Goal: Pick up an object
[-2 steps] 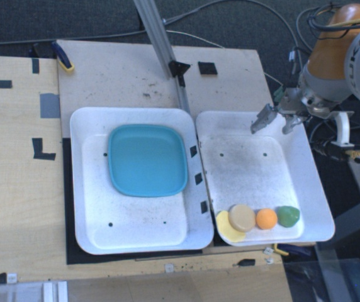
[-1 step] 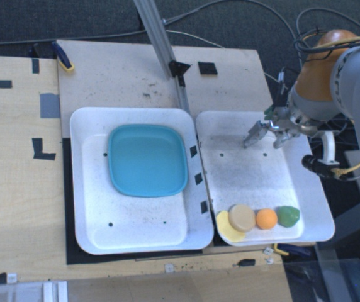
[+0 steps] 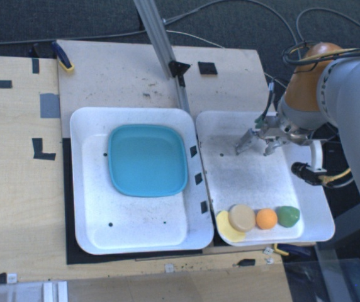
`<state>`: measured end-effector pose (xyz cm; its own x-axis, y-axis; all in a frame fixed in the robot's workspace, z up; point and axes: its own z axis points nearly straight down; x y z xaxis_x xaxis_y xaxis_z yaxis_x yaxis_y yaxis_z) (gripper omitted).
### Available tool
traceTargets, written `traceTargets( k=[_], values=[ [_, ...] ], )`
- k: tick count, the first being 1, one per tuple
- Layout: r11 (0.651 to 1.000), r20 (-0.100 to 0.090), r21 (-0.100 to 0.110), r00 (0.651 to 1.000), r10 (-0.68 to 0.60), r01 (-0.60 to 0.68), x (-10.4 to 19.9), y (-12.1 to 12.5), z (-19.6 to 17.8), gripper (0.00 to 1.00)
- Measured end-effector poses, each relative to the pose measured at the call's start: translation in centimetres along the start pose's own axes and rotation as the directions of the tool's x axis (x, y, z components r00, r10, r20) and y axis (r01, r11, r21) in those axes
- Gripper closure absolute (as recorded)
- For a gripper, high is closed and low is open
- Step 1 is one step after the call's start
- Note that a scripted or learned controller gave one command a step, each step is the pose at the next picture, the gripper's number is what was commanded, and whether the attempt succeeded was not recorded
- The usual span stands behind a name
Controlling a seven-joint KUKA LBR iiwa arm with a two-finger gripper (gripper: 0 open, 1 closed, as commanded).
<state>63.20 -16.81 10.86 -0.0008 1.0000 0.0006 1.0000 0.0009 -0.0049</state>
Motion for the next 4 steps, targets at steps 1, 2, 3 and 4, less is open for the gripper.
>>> traceTargets(
  k=[1, 2, 3, 4],
  values=[
    [1.0, 0.001, -0.004, 1.0, -0.001, 0.001, 0.0, 0.1, -1.3, 1.0],
    [1.0, 0.001, -0.008, 1.0, 0.0, 0.0, 0.1, 0.3, -5.5, 1.0],
    [1.0, 0.001, -0.009, 1.0, 0.0, 0.0, 0.1, 0.4, -10.7, 1.0],
    [1.0, 0.0, -0.006, 1.0, -0.003, 0.003, 4.9, -0.4, -11.9, 1.0]
  ],
)
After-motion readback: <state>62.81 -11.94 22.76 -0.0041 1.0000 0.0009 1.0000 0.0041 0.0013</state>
